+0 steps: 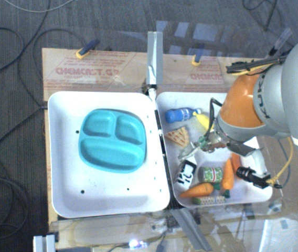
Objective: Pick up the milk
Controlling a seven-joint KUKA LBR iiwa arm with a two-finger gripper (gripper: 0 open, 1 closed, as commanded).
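the milk point(186, 172), a small black-and-white carton, lay tilted in the right bin point(264, 196), near that bin's front-left area. the tool point(204, 142) hung just above and behind the carton, under the arm's orange band point(242, 105). whether the tool was released or clenched could not be told; nothing was seen held in it.

crowding was the main hazard. a green-labelled can point(210, 174) sat just beside the carton on its right. a carrot point(196, 190) lay directly in front of the carton, and a second carrot point(227, 176) stood beside the can. a waffle-patterned piece point(178, 136) lay behind the carton, with a blue bottle point(179, 114) and a yellow item point(203, 121) further back.

likely failure causes, as judged from this layout:
- a descent slightly to the right would probably strike the can, or close on it instead.
- the carton's tilt could let it slip or twist out of a closing grip.
- a low approach might push the carton against the front carrot or the bin's left wall.

the left bin point(60, 156) held a blue sectioned tray point(113, 139), well apart from the work area on the desk point(65, 70).
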